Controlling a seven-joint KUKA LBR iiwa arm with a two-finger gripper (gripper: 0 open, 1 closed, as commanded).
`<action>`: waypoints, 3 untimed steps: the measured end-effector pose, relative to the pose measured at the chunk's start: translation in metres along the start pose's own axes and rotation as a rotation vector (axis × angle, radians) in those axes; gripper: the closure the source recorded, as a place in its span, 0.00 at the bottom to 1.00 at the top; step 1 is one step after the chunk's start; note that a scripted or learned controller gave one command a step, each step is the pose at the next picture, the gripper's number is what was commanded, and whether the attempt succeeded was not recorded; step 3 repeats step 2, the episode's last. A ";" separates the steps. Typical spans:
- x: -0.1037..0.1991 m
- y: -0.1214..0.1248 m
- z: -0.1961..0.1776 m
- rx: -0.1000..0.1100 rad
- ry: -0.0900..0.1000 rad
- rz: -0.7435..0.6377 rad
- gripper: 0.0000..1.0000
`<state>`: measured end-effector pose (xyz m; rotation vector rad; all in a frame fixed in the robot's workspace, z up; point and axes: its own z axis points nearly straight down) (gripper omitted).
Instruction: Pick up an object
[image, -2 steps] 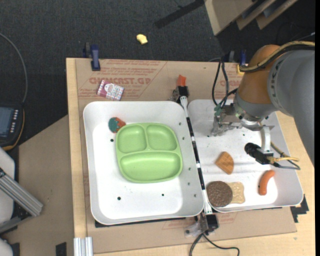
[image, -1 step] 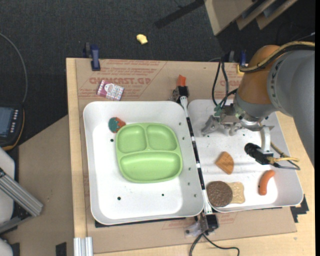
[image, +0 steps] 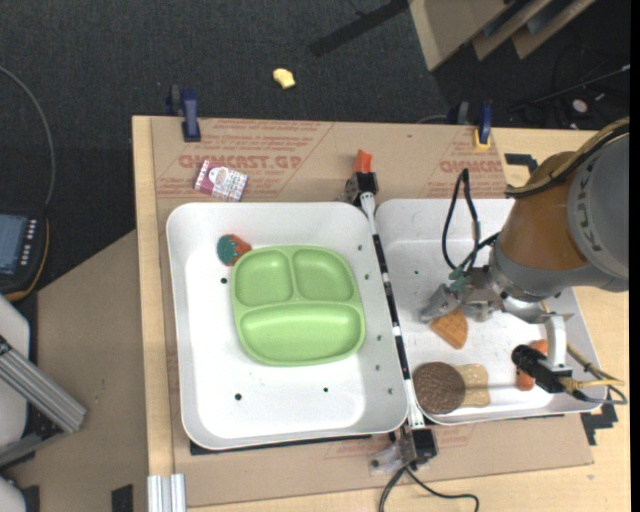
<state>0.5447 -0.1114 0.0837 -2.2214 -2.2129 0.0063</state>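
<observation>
Hand (image: 452, 303) hovers just above the orange wedge (image: 451, 328) in the right bin (image: 420, 232), fingers seemingly spread.

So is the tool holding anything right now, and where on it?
Cannot be told. The tool sits right at the top edge of the orange wedge in the right bin, but no hold is visible.

Claw (image: 452, 298) low in right bin (image: 420, 235), just above orange wedge (image: 451, 329). Brown disc (image: 438, 387) nearer. Green divided plate (image: 297, 304) in left bin (image: 200, 330).

green divided plate (image: 297, 305), white bins (image: 200, 330), orange wedge (image: 451, 328), brown disc (image: 438, 387).
</observation>
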 end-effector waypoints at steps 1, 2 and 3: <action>0.014 -0.009 -0.001 -0.004 0.000 -0.003 0.00; 0.014 -0.007 -0.012 -0.012 -0.001 -0.002 1.00; 0.014 -0.007 -0.012 -0.012 -0.001 -0.002 1.00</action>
